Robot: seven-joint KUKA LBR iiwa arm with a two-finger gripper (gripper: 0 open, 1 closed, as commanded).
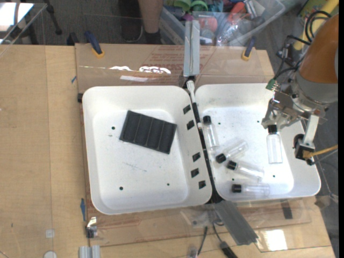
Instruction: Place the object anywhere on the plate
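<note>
We see two white bins side by side. The left bin (pixel 102 160) holds a dark ribbed plate (pixel 148 131), lying flat. In the right bin (pixel 306 184), our gripper (pixel 280 121) hovers over scattered clear vials, one vial (pixel 274 145) directly beneath, seemingly lined up for a pick. Whether it is held, we cannot tell.

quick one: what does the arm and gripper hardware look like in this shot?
The arm has an orange band over a grey wrist section. Dark cables loop beside it near its top. The gripper is light metallic grey with pale fingers; a yellowish cable runs off near its lower right.
</note>
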